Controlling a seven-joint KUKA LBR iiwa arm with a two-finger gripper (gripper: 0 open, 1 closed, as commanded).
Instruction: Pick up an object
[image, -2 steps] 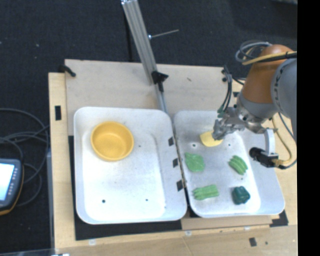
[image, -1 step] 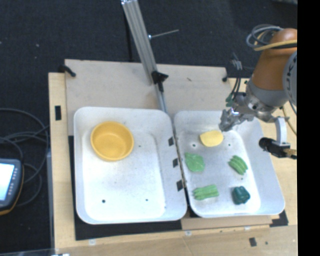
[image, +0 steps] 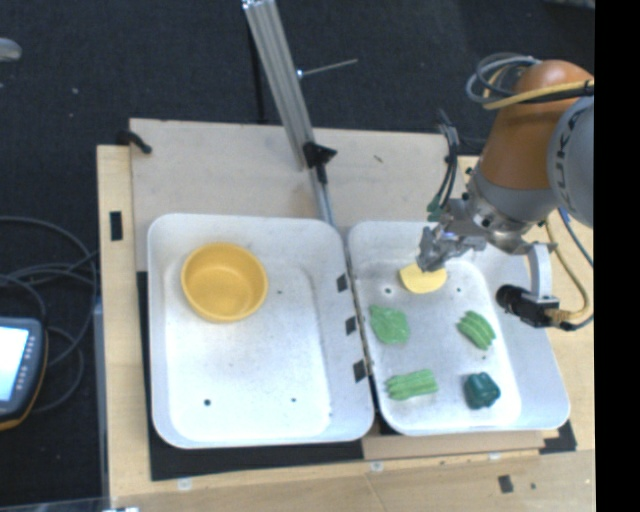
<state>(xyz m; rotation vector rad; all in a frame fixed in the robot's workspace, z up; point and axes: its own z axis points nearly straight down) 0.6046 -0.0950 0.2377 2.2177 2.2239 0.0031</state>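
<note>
Centrally, we see the gripper (image: 434, 260) touching a flat, smooth yellow disc (image: 424, 280) in the right bin (image: 530, 400); we cannot tell its state. Ridged green pieces (image: 389, 325) lie below; a glossy bowl (image: 224, 281) sits left.

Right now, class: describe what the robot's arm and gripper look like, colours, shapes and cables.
The arm is rounded, grey, with a broad orange band above the wrist. Pale and dark cables loop beside it. The gripper is small, dark grey metal, with thin wires running down to it.
</note>
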